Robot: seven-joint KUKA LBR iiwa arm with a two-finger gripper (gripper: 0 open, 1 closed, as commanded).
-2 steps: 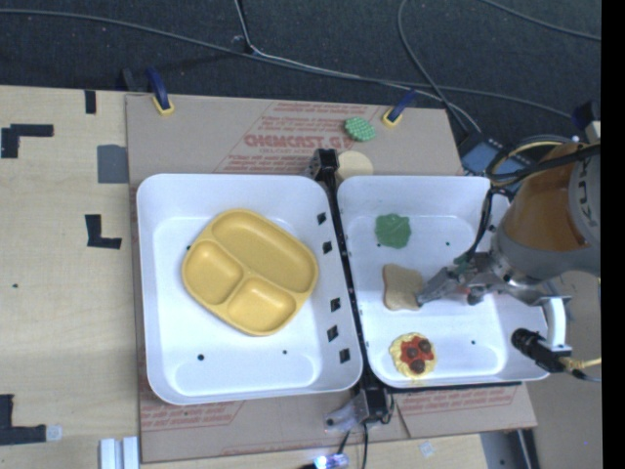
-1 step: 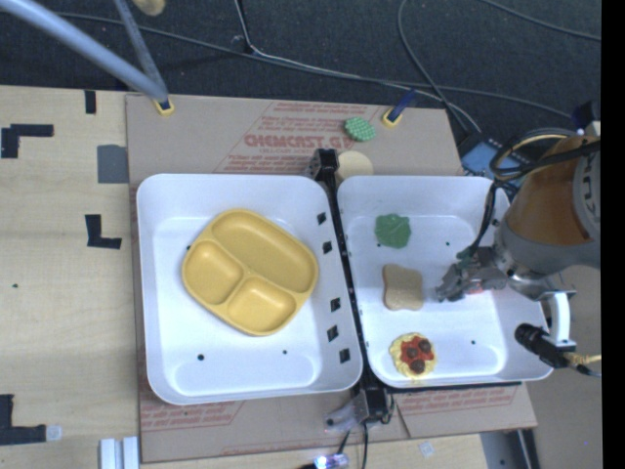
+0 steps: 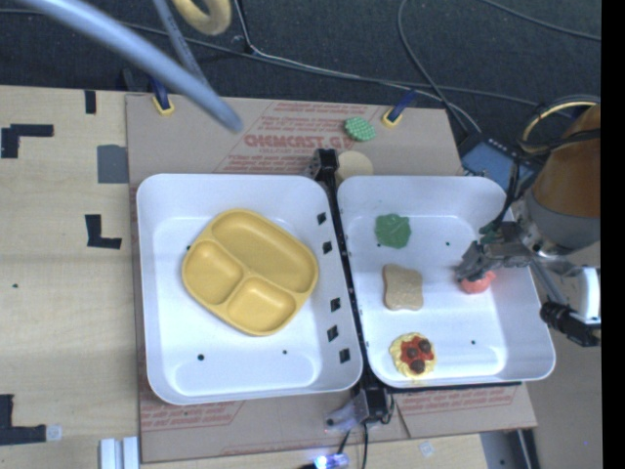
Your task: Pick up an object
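Note:
The right bin point(image 3: 522, 355) holds a small red object point(image 3: 476, 283) near its right wall, a green leafy toy point(image 3: 393, 230), a tan bread slice point(image 3: 402, 287) and a little yellow pizza with red topping point(image 3: 413, 354). My gripper point(image 3: 478, 267) reaches in from the right and hangs low directly over the red object, touching or almost touching its top. The gripper's dark body hides part of the red object. The orange-banded wrist point(image 3: 571, 179) stands above the bin's right edge.
A yellow divided plate point(image 3: 250, 271) lies in the left bin point(image 3: 171, 360). Behind the bins, a green dotted disc point(image 3: 358, 128) and a tan disc point(image 3: 356, 162) rest on the cardboard. Black cables run along the back.

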